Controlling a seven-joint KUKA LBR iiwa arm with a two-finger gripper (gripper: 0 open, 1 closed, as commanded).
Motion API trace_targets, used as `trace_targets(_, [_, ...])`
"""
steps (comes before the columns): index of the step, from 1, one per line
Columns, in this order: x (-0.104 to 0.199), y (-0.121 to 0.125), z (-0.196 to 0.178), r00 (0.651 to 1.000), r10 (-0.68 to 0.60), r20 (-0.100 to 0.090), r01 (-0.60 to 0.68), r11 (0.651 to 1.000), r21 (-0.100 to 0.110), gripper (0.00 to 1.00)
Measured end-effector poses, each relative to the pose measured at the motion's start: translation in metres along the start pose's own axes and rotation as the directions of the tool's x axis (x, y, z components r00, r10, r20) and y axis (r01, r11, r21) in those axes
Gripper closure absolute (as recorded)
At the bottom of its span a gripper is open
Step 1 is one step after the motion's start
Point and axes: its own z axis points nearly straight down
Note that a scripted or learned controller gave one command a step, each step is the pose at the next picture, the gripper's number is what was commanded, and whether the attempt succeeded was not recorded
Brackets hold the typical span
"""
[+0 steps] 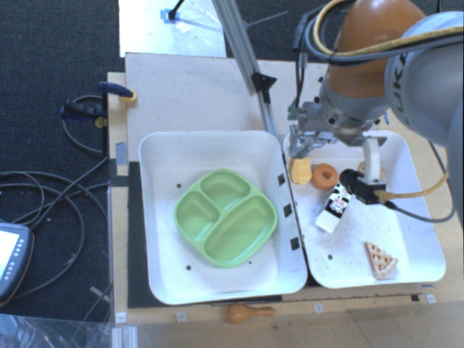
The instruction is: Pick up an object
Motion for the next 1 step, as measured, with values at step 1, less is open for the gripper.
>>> trace_targets(1, [0.0550,0.0208,0.0061,1.000,0.000,0.000,0.000,1.000,-0.001,1.00])
